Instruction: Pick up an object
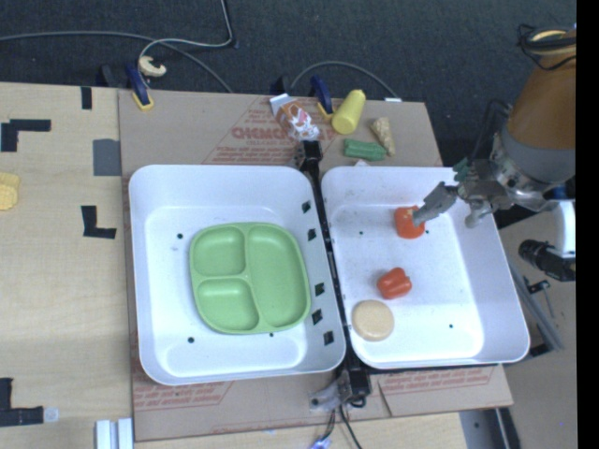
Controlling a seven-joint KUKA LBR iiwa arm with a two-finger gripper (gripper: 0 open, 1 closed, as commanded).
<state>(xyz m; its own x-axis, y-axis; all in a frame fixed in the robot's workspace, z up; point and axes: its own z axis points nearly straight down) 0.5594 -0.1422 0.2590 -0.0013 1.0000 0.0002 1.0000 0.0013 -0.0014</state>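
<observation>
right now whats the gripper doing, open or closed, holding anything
Gripper: cannot tell if open or closed; its tip is at the orange-red object in the right bin, no hold visible.

Three small things lie in the right bin [487,288], all loose on its white floor. The farthest is a small orange-red piece [407,224], rounded and squat, in the far half of the bin, toward the middle. A grey finger of the gripper [432,204] reaches down to its right side and seems to touch it; whether it is held cannot be told. Nearer, a red piece [394,283] with a lumpy outline, like a small pepper, lies on its side around the bin's centre. Just near and left of it rests a pale cream disc [373,321], round and flat, close to the bin's near-left corner. The red piece and the disc lie close together, not clearly touching.
</observation>
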